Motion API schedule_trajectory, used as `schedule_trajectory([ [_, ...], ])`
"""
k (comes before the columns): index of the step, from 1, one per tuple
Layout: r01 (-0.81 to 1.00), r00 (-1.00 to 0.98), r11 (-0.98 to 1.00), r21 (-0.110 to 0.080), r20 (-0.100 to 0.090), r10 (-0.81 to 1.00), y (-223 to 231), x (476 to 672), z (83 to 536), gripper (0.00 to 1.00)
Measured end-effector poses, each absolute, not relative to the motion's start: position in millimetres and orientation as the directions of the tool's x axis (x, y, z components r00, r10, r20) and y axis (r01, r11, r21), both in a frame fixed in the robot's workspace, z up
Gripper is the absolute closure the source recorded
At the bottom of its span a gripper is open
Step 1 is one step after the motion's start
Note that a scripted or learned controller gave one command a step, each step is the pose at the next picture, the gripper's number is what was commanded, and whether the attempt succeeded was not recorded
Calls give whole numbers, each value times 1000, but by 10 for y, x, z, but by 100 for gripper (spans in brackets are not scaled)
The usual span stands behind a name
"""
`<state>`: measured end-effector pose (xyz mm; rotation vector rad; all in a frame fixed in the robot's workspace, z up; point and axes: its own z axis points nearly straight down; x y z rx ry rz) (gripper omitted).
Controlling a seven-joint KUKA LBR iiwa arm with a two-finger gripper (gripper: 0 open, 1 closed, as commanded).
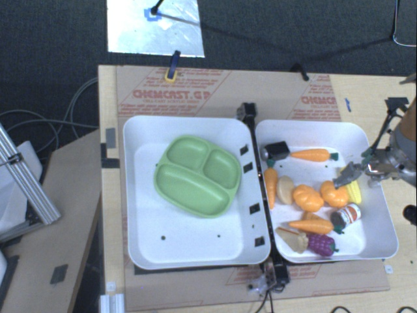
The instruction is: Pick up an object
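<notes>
- The gripper (348,173) comes in from the right over the right bin (384,240), low above the heap of toy food at that bin's right side.
- Its tip sits just beside the corn (354,191) and an orange piece (335,195); I can't tell whether it touches either.
- From where I stand I cannot tell if the jaws are parted or closed, and I see nothing between them.
- The likeliest pick is the corn or that orange piece, both near the right wall of the bin.
- These look like hollow plastic toys: light, stiff, smooth and rather slippery, not fragile. Rounded ones may squirt out sideways if pinched off-centre.
- I'd take the corn across its narrow width, near the middle; the carrot (311,154) lying apart at the back would be an easier grasp across its thick end.
- The grapes (320,244) at the front are bumpy and might grip better.
- The left bin (140,240) holds a green plate (197,175) with compartments.
- The cardboard (215,83) under the bins bears red print reading "CHEMCAST", with smaller lettering too small to read.
</notes>
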<state>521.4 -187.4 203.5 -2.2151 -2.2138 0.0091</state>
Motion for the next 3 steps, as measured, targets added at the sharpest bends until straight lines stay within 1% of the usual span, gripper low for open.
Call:
schedule_trajectory([
  [1,1000,-3,3,1,0,1000,-1870,5244,2099,0],
  [2,1000,-2,2,-1,1,1000,-1818,5249,1676,0],
  [3,1000,0,0,3,-2,1000,-1822,5323,1089,0],
])
